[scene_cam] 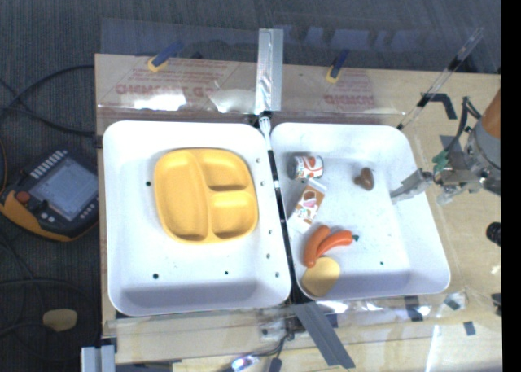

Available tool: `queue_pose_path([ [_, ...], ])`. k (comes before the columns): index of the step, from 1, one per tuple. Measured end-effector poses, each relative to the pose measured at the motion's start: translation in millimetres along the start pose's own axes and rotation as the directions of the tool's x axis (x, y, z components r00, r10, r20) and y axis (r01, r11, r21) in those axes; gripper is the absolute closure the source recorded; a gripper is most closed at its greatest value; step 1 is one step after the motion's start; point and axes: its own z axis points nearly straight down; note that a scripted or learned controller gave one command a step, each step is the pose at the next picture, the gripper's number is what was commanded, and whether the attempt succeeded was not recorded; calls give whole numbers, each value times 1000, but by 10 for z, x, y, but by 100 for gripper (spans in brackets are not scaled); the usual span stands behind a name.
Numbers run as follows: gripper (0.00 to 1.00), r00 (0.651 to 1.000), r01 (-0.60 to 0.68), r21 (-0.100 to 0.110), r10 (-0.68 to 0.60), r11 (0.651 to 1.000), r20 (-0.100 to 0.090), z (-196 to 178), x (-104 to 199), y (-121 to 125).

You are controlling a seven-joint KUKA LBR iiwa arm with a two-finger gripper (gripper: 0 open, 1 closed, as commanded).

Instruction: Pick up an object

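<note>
Hovering: end effector (415, 185) at the right rim of the right bin (423, 224), near the counter's right edge, above the bin wall.
Fingers: spread or pressed together, cannot tell; nothing is seen held.
Nearest thing: brown lump (365, 177), just inside the bin toward the counter's left edge from the end effector.
Other candidates: orange carrots (324, 242) with long axis slanting from near-left to far-right; yellow round piece (321, 276) at the bin's near-left corner; two printed cans (308, 168) by the dividing wall.
Left bin: yellow divided tray (205, 194), well apart from the arm.
Judgement: a short reach leftward and down suits the brown lump best.
</note>
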Motion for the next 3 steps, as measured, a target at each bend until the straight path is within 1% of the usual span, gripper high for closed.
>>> queue_pose_path([
  [1,0,954,-301,-1,301,954,0,1546,896,89],
  [2,0,894,-447,-10,447,894,2,1593,1000,839],
  [3,100,895,-446,-11,446,895,4,1492,999,842],
])
